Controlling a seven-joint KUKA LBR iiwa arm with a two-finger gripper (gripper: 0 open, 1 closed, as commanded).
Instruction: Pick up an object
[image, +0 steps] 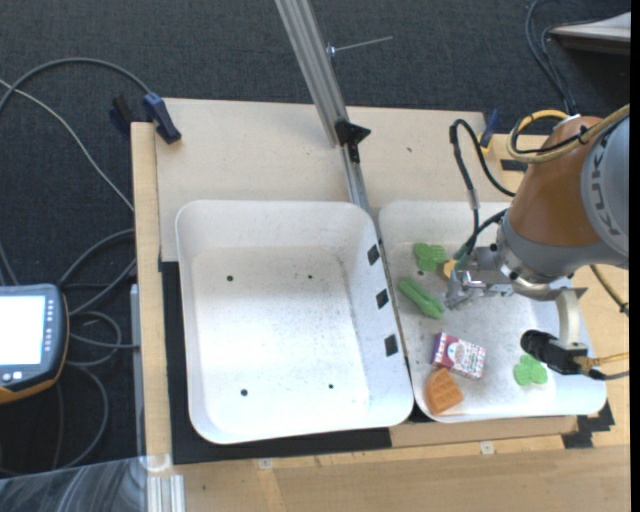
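The claw (462, 290) hangs low over the right bin (480, 215), and whether it is wide or narrow I cannot tell from this slant. Nothing shows held in it. The nearest thing is a green pod (420, 298), just beside the claw on its left. Its long axis runs on a diagonal, from upper left down to lower right, with the lower end pointing toward the claw. A second green piece (431, 257) sits just above and left. A pink box (459, 355) and an orange piece (444, 391) lie below, farther off.

Two bins side by side, right bin (560, 405) holding small objects, end effector (458, 287) above it
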